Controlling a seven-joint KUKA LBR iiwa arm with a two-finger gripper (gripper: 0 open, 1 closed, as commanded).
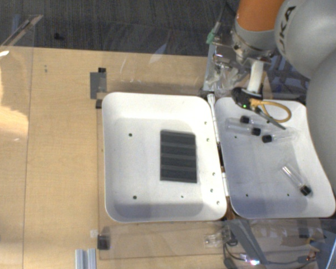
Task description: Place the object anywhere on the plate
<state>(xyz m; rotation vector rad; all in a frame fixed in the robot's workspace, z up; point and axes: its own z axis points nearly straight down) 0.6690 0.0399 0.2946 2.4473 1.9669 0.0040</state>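
Dark carpet is seen beyond a pale wooden table (50, 167) on which two shallow white bins are set side by side. A dark grey ridged rectangular plate (178, 156) is seen lying flat near the middle of the left bin (117, 206). In the right bin (319, 203) several small objects are scattered: a clear tube with a black cap (297, 181) lies slanted toward the near right corner, well apart from the rest; two more clear tubes with black caps (252, 126) are noted in the far half, close to each other; a yellowish cord loop (277, 112) lies at the far edge, just beside them. None of these objects is on the plate. The grey arm with its orange band (257, 4) is seen at upper right, over the far edge of the right bin. The hand (242, 88) is placed near the far left corner of that bin, beside the seam between bins; whether it is open or closed cannot be told, and nothing is seen gripped.
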